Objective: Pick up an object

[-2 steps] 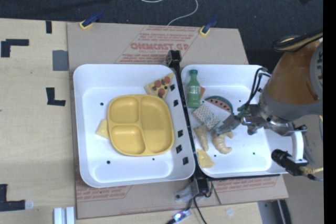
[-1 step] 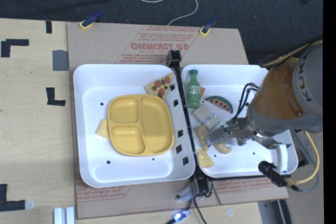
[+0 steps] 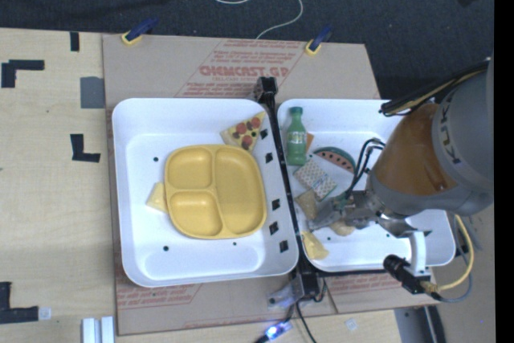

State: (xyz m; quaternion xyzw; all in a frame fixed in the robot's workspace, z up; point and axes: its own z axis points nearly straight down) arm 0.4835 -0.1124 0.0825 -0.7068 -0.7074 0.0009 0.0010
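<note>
Dark carpet behind; worktop (image 3: pixel 48 173) of pale board carries two white bins side by side. Left bin (image 3: pixel 132 197) holds a yellow divided plate (image 3: pixel 215 190), a pizza-slice toy (image 3: pixel 245 131) near its far right corner, a yellow wedge (image 3: pixel 155 197) tucked at the plate's left.

Right bin (image 3: pixel 345 110) holds a green bottle (image 3: pixel 295 136), a watermelon slice (image 3: pixel 335 158), a grey mesh piece (image 3: pixel 316 179), and a yellow scrap (image 3: pixel 316 248) near the divider.

Gripper (image 3: pixel 333 213) sits low among the clutter just below the mesh piece. State of the jaws: cannot tell; too dark and crowded.

Judgement: reach-and-grasp stage, nothing visibly lifted. Next move calls for a firm closure on one item, then a straight lift clear of its neighbours.
</note>
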